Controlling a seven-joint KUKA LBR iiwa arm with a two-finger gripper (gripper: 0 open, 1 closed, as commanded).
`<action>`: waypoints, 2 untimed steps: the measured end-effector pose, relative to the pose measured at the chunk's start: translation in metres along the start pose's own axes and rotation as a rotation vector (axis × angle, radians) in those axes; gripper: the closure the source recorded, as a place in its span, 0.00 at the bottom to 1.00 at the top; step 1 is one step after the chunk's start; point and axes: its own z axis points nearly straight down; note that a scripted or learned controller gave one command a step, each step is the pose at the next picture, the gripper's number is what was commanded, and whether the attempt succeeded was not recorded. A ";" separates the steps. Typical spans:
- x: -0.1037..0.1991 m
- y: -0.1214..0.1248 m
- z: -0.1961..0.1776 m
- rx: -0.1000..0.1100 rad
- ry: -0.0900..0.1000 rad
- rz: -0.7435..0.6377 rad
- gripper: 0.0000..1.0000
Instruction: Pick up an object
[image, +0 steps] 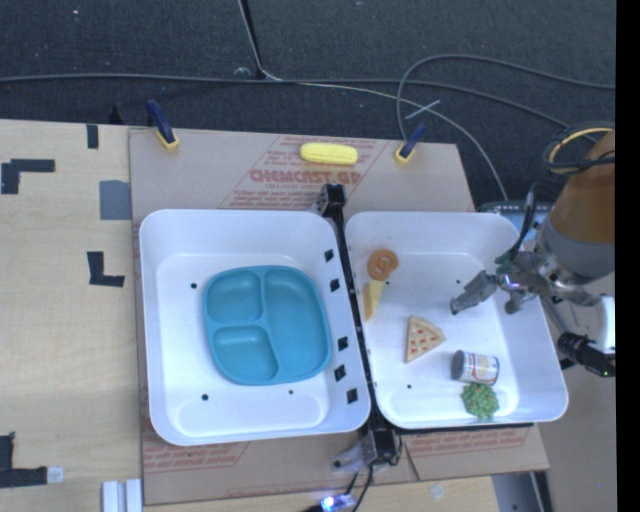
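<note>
Gripper (478, 292) hangs over the right bin (520, 405), near its right wall, fingers pointing left; cannot tell whether they are open or closed, nothing visibly held. In that bin: pizza slice (422, 337) at centre, just below-left of the gripper; small can (475, 367) lying on its side beside a green, possibly broccoli-like piece (481, 401); a round brown item (382, 264) near the divider. Left bin (165, 400) holds a blue sectioned tray (267, 324)

Grey arm (580, 240), orange band, dark gripper (478, 292).
</note>
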 end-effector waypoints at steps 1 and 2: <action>0.000 0.003 -0.008 -0.014 -0.003 -0.004 0.00; 0.004 0.012 0.050 -0.011 -0.003 -0.005 0.00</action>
